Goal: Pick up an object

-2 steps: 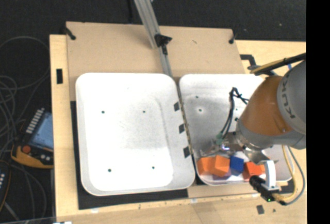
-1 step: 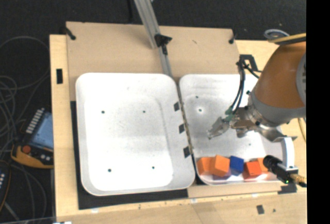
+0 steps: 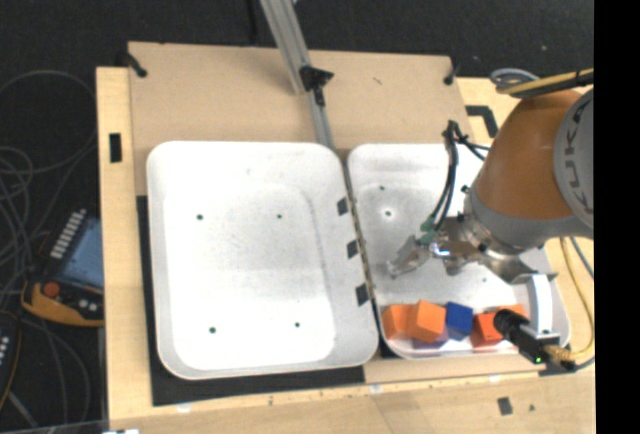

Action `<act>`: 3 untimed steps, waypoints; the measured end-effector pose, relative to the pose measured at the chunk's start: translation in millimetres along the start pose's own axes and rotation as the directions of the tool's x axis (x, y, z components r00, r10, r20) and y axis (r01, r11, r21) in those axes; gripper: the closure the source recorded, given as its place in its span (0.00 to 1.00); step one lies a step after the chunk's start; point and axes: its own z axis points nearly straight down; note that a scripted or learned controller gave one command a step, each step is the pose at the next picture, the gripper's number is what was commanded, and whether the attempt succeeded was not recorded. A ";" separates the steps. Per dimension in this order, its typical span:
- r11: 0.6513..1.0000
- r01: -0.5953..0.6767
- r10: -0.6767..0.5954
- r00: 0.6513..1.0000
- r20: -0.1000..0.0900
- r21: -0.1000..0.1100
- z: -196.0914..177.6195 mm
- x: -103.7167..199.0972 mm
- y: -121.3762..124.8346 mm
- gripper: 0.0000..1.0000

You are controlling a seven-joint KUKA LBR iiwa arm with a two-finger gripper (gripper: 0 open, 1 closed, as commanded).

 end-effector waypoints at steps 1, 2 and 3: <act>1.000 -0.004 0.004 1.000 0.000 0.002 11.9 2.6 -0.8 0.00; 1.000 -0.005 0.005 1.000 0.001 -0.001 10.6 -11.6 -0.7 0.00; 1.000 -0.006 0.006 1.000 0.001 0.004 55.6 -28.3 5.8 0.00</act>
